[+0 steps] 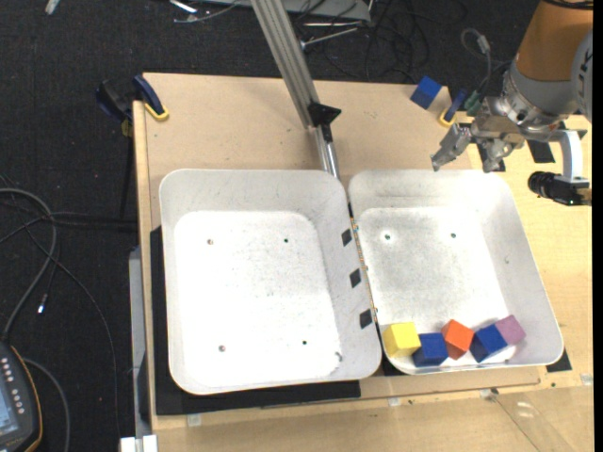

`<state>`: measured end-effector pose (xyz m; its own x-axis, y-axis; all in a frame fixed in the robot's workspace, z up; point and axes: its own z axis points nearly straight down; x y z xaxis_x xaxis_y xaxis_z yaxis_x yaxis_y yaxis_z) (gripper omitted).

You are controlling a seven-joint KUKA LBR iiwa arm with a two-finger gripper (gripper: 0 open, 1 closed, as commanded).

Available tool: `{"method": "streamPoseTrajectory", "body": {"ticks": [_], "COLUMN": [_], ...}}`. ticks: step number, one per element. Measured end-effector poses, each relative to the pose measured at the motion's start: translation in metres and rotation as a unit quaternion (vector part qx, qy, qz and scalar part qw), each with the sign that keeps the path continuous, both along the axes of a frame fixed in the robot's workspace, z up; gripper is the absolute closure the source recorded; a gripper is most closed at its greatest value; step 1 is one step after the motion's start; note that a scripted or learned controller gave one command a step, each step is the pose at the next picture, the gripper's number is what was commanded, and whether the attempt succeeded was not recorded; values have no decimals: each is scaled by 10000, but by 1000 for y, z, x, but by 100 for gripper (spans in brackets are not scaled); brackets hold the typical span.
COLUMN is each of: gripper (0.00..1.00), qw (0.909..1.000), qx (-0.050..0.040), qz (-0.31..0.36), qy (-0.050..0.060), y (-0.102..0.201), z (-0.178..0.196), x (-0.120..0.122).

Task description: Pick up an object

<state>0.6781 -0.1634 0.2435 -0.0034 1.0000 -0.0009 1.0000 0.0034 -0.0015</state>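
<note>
Nearest the camera, along the front wall of the right bin [528,252], five small blocks sit in a tight row: a yellow block [402,337] at the left end, then a blue block [431,348], an orange block [459,336], a second blue block [488,342] and a purple block [510,329] in the corner. Each touches or nearly touches its neighbour (the orange one sits a little higher, tilted against the blues). Beside this bin, the left bin [179,252] shares the bench [226,121], its speckled floor bare of blocks.

Farther back, past the rear edge of the right bin, the end effector [471,153] hangs over the bench, well apart from the row of blocks. Its two fingers point down and stand spread, with nothing between them. Above it rises the grey arm [537,88] with its orange band [558,31].

Farther still, a lone blue cube [427,91] lies on the bench just left of the arm, and a metal pole [287,50] slants up from between the bins toward the rear (a clamp [132,97] grips the bench's far left corner).
</note>
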Motion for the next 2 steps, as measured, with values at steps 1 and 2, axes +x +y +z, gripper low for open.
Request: {"method": "streamPoseTrajectory", "body": {"ticks": [1,2], "gripper": [0,0], "qw": [10000,10000], "qx": [-3,10], "qz": [-23,-31], "qy": [2,30], "y": [-9,-6], "z": [-30,-61], "x": [-9,-73]}}
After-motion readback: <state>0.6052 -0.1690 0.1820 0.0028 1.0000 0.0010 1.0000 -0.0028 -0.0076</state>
